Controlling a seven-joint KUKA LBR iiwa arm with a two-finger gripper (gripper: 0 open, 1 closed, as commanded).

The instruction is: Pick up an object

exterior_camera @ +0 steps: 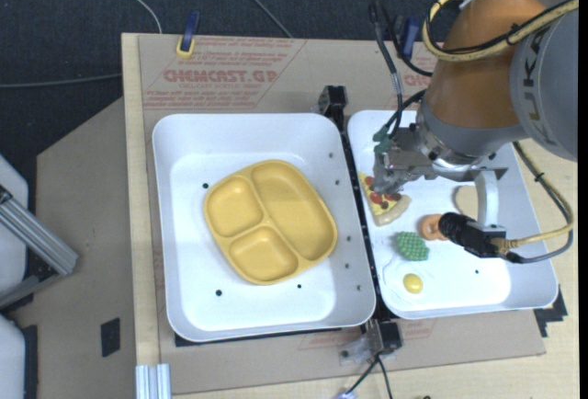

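In the right bin (514, 291) several small toy foods lie near its left wall. A pizza slice (386, 203) lies closest to my gripper (390, 175), which hangs just above its far end. A green knobbly piece (412, 246), a small orange ring (431, 227) and a fried egg (412, 281) lie further toward the front. A small red bit (369, 183) shows beside the gripper, against the bin wall. The arm hides the back of this bin.
The left bin (175, 204) holds a yellow divided plate (268, 220) in its middle. A black clamp (332, 100) sits at the back between the two bins. The bins rest on a brown cardboard sheet (230, 66).
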